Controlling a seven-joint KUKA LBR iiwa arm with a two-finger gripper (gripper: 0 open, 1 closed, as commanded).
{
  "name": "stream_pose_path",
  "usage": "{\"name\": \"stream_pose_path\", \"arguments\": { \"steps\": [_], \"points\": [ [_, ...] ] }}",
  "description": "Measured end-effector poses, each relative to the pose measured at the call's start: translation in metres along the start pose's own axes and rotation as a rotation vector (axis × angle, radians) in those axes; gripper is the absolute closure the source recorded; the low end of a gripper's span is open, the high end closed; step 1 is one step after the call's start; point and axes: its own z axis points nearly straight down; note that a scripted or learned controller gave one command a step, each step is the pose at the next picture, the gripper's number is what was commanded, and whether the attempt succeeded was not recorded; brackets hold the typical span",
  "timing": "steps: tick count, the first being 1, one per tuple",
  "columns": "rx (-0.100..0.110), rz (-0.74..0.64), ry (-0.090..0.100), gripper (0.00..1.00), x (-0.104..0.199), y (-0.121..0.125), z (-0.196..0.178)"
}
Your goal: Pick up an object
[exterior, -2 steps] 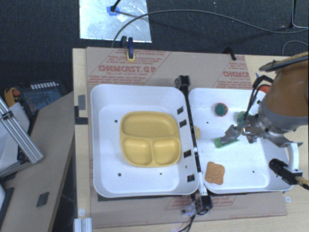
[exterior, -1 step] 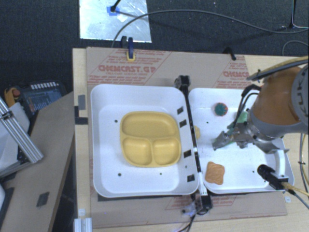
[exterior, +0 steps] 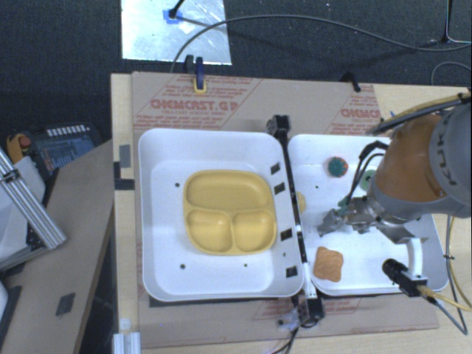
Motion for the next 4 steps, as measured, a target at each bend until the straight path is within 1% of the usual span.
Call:
{"name": "stream_pose_path", "arguments": {
  "steps": [1,2,3,4],
  "points": [
    [-0.005,-0.001,-0.001,1.00,-0.001,0.001,-0.013],
    [-0.010,-0.003,-0.002,1.00,-0.004,0.008,-0.075],
    [-0.006,-0.003,-0.002,1.00,-0.004,0.009,-0.087],
    [-0.007,-0.009,0.001,1.00,0.049,0.045,-0.091]
  ]
}}
